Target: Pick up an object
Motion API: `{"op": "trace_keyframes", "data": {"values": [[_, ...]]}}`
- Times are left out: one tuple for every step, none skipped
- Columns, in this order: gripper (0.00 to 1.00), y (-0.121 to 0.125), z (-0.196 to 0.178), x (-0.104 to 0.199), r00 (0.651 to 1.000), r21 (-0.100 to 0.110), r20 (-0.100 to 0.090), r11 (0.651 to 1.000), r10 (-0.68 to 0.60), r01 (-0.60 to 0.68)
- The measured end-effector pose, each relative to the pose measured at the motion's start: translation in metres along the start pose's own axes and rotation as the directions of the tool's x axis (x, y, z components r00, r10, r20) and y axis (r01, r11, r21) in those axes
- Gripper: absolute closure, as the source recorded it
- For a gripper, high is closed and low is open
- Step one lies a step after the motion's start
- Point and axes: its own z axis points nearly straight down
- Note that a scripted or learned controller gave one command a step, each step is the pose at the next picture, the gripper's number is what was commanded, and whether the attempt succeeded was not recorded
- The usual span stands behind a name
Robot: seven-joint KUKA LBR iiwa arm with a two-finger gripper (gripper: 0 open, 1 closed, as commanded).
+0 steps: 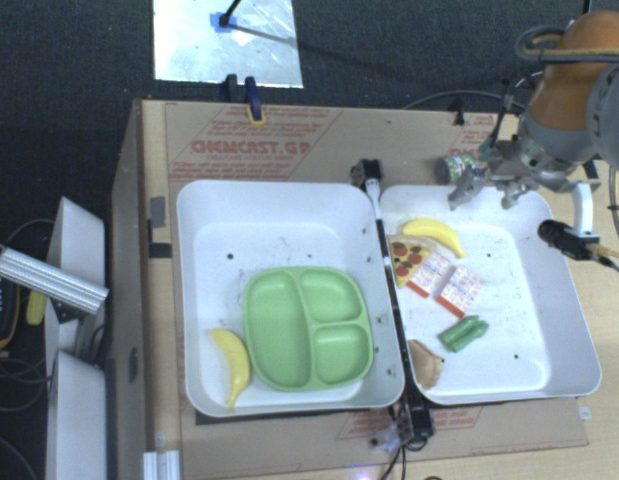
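Note:
My gripper (484,198) hangs over the far rim of the right bin (559,318), open, with nothing between its fingers. Just below it in that bin lies a yellow banana (434,234). Nearer the divider are a pizza-slice toy (408,259) and two red-and-white packets (430,274) (460,290). A green pickle-like piece (462,333) and a brown lump (425,362) lie toward the front. A small greenish can-like thing (457,166) shows by the gripper's left side, at the bin's back edge.
The left bin (219,228) holds a green divided plate (309,326) and a second banana (232,364) at its front left. The divider (387,278) between the bins runs front to back. A blue clamp (252,96) sits at the bench's back edge.

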Motion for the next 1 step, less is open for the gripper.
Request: {"op": "trace_keyframes", "data": {"values": [[0.0, 0.0148, 0.0903, 0.0222, 1.0, -0.014, -0.001, 1.0, 0.0, 0.0]]}}
